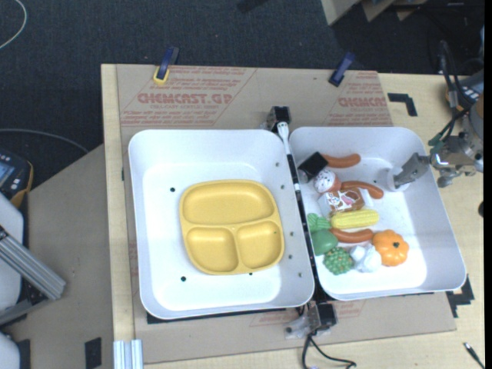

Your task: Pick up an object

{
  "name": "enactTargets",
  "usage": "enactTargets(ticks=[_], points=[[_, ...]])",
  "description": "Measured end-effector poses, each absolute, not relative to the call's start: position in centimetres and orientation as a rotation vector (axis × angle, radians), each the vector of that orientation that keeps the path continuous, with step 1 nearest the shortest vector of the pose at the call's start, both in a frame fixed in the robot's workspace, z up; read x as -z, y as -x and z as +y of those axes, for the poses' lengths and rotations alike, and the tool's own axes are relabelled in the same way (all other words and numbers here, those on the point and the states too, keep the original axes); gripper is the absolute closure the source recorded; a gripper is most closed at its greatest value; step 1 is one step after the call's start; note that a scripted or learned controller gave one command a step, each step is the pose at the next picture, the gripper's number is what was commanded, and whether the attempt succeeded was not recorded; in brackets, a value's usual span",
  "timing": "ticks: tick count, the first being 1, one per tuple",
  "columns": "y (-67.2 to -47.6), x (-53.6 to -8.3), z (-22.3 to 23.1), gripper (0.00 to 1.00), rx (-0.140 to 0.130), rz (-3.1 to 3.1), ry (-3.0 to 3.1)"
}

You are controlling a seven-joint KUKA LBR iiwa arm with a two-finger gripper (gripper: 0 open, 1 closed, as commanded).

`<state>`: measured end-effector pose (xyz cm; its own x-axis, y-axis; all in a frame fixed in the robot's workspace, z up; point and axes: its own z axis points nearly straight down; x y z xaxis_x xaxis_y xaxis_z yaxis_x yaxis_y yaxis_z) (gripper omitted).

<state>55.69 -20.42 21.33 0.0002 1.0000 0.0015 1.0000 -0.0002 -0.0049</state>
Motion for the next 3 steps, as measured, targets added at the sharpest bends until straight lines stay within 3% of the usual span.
enactTargets(ticks=[3], points=[[-56.4,-8.2,-20.6,0.0,-0.004,-2.218,2.218]])
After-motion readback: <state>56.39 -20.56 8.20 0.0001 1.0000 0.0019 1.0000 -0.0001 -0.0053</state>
